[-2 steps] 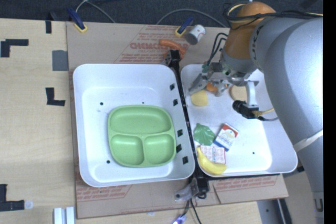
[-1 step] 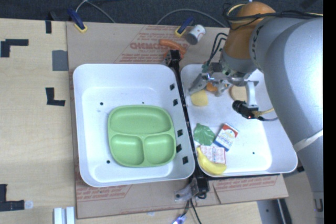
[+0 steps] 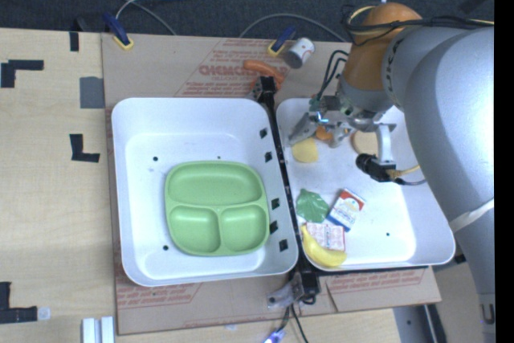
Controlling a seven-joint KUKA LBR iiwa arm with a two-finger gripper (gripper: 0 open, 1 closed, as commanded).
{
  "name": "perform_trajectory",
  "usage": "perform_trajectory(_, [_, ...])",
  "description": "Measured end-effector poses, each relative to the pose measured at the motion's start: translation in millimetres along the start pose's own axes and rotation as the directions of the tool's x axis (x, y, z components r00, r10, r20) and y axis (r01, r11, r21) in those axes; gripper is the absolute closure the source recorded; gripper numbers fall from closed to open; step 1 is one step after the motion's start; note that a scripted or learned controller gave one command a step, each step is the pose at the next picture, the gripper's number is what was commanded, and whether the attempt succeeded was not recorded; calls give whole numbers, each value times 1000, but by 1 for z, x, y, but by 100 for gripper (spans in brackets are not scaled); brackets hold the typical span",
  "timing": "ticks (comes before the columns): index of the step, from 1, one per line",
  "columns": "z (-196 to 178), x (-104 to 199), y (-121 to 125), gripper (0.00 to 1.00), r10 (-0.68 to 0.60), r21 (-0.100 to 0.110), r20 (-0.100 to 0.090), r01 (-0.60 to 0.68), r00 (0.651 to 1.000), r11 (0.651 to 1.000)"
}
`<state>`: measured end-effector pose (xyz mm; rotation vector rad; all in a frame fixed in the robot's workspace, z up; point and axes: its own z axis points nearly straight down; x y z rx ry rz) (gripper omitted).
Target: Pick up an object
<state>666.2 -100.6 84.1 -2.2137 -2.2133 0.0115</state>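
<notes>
Leftmost, a pale wooden tabletop (image 3: 48,197) is seen, carrying a brown cardboard sheet on which two shallow white bins sit side by side. Within the left white plastic bin (image 3: 136,128) a light green three-compartment plastic tray (image 3: 217,206) lies flat, near the middle.

Further right, the right white plastic bin (image 3: 401,241) holds the small loose items. A pale yellow rounded piece (image 3: 304,151) lies near the upper left of that bin, just beside and slightly below the hand (image 3: 320,124). Lower down, a green crinkled wrapper (image 3: 313,206), a small red-and-white carton (image 3: 346,210), a printed white-and-red packet (image 3: 325,236) and a yellow banana-shaped toy (image 3: 324,255) are clustered close together, the packet resting against the banana.

The hand is lowered into the upper left part of the right bin, under the orange band of the grey arm (image 3: 450,100). Whether it is released or clenched cannot be told — nothing is clearly seen between its parts.

The pale yellow piece is judged the likeliest target. It is probably light, smooth and somewhat slippery — a grip across its widest middle would be advised, pressed squarely so that it is not squeezed out sideways.
</notes>
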Motion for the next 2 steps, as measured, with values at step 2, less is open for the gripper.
perform_trajectory(2, [0, 1, 0, 0, 1, -1, 3, -1, 1000, 1000])
